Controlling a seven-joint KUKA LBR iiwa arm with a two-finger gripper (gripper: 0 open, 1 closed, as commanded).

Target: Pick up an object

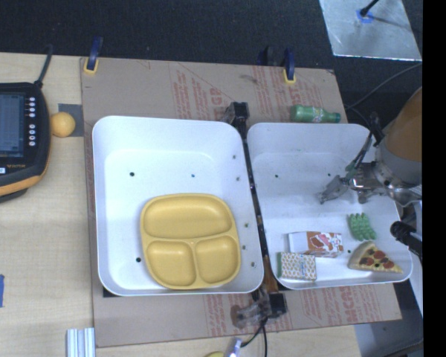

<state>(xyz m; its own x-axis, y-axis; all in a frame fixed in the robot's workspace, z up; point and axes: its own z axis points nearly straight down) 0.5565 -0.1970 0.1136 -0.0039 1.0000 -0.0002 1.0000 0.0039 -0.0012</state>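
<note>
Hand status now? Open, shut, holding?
Hand: open, nothing between its fingers; it hovers over the right bin, apart from the items along that bin's near edge.

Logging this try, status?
Pincer low in right bin, holding nothing. Pizza, green block, two cartons untouched nearby. Path clear.

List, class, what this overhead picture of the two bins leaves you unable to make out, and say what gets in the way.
- Claw, camera view: small and grey against the white right bin; nothing shows between its tips.
- Arm: cut off by the right edge.
- Carton and packet: print too small to read.
- Green bottle behind the bin: label blurred.
- Handheld screen: cut by the left edge, its display unreadable.
</note>
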